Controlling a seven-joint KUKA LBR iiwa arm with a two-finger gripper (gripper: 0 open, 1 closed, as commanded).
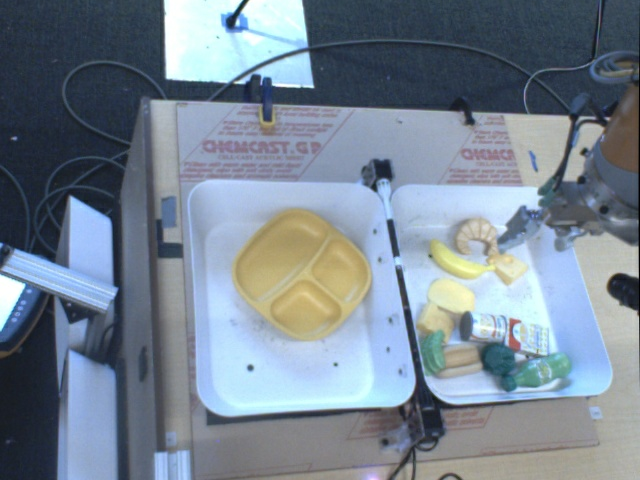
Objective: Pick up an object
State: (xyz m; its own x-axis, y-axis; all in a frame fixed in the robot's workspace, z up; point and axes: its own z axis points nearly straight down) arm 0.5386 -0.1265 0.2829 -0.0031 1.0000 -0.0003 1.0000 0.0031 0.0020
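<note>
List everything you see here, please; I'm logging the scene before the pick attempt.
divided plate: 1, yellow, middle of left bin
left bin: 1, white, left on bench
right bin: 1, white, right on bench
banana: 1, yellow, upper right bin
croissant: 1, tan, above the banana
cheese wedge: 1, pale yellow, right of the banana
lemon-like piece: 1, yellow, centre of right bin
can: 1, red and white label, lying on its side
broccoli: 1, green, lower right bin
green bottle: 1, green, bottom of right bin
clamp: 1, blue and yellow, bench's far edge
gripper: 1, grey, over right bin's upper part
</note>
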